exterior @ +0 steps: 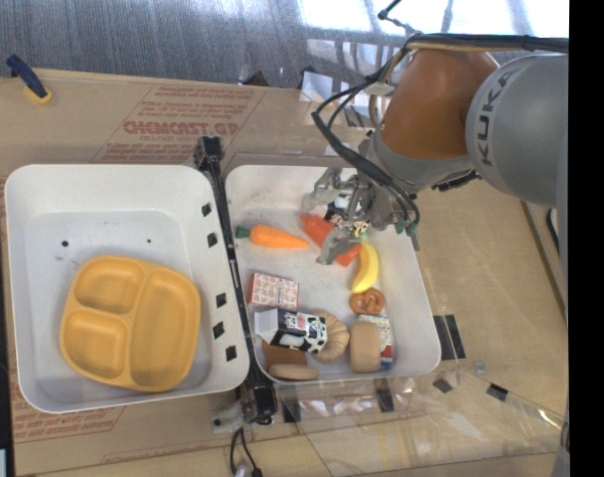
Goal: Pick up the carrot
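Reaching in from the upper right of the frame, the big grey and orange arm (461, 107) hangs over the right bin (421, 306). On the left of the surface sits the left bin (24, 266), with a yellow tray (131, 321) inside. The hand (354, 217) is low in the top of the right bin; I cannot tell if it is spread or pinching. The carrot (279, 237) lies flat just left of the hand. A small banana (366, 267) lies below the hand.
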### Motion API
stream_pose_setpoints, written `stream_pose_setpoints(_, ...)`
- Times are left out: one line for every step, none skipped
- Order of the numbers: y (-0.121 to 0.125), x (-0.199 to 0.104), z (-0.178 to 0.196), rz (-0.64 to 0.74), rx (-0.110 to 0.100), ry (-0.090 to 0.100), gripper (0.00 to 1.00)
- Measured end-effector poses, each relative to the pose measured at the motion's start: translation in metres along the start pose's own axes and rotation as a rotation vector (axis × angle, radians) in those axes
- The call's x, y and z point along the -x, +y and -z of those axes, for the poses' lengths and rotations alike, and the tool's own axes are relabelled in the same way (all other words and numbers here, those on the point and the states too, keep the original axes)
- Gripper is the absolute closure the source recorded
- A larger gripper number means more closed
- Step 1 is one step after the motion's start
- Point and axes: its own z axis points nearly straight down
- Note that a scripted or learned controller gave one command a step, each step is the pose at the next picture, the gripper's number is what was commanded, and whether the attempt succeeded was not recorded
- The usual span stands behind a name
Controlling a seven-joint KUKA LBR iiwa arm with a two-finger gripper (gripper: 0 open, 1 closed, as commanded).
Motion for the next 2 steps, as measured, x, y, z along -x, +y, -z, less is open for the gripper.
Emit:
stream_pose_setpoints(0.02,0.053,-0.106,0.097,0.004,0.006,0.0)
stream_pose_setpoints(0.042,0.02,-0.101,0.02,0.002,0.0,0.0)
